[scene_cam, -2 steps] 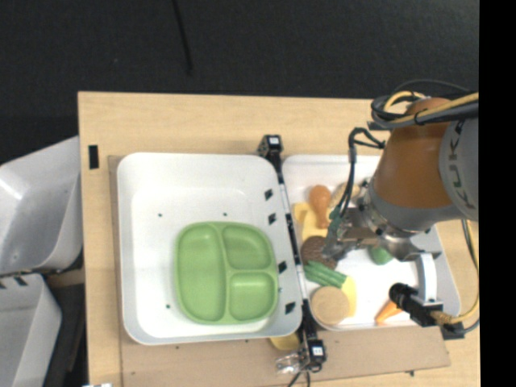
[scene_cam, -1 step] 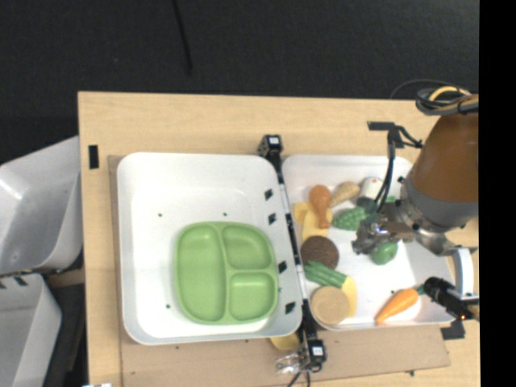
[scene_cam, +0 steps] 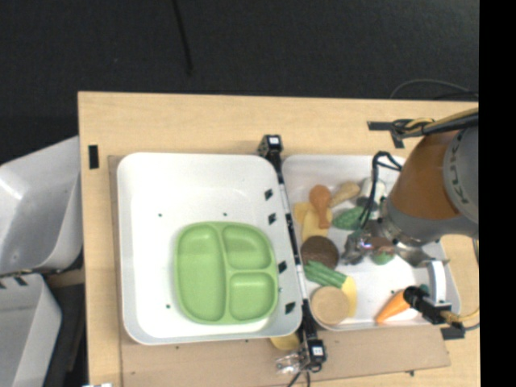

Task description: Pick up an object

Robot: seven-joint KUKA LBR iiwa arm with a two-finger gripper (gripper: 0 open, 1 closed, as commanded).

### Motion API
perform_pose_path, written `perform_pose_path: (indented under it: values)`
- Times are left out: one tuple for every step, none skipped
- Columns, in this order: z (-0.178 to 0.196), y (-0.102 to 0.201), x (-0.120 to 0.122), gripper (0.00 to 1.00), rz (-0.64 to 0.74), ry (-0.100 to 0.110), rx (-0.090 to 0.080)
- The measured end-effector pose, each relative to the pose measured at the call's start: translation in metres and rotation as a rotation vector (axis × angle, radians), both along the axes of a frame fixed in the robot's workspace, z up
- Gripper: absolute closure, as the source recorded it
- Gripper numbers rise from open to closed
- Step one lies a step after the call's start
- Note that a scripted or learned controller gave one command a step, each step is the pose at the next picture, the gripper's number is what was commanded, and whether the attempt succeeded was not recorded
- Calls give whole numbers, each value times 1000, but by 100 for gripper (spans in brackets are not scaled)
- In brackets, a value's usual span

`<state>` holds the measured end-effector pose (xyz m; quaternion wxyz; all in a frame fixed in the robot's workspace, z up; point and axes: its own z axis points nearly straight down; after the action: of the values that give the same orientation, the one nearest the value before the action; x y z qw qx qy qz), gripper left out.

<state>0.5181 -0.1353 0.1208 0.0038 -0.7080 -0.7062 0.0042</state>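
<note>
My gripper [scene_cam: 360, 245] hangs low inside the right bin [scene_cam: 322, 168], under the grey arm and its orange band [scene_cam: 423, 185]. It sits just right of a brown round piece [scene_cam: 320, 251] and below a dark green piece [scene_cam: 350, 217]. An orange piece [scene_cam: 321, 199], a beige piece [scene_cam: 347, 190] and a yellow piece [scene_cam: 302, 216] lie at the bin's back left. A green and yellow corn-like piece [scene_cam: 328, 275], a tan disc [scene_cam: 330, 305] and an orange carrot [scene_cam: 394, 305] lie along the front. The arm hides part of the bin's right half.
The left bin [scene_cam: 145, 216] holds a green divided plate [scene_cam: 226, 272]. Black clips [scene_cam: 271, 145] mark the ridge between the bins. A small yellow thing [scene_cam: 284, 343] lies outside the front rim. Cables run along the bench at the back right.
</note>
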Motion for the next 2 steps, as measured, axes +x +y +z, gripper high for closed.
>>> perform_pose_path:
  values:
    - [81, 47, -28, 100, 7, -12, 2]
    - [77, 110, -28, 100, 10, -6, 2]
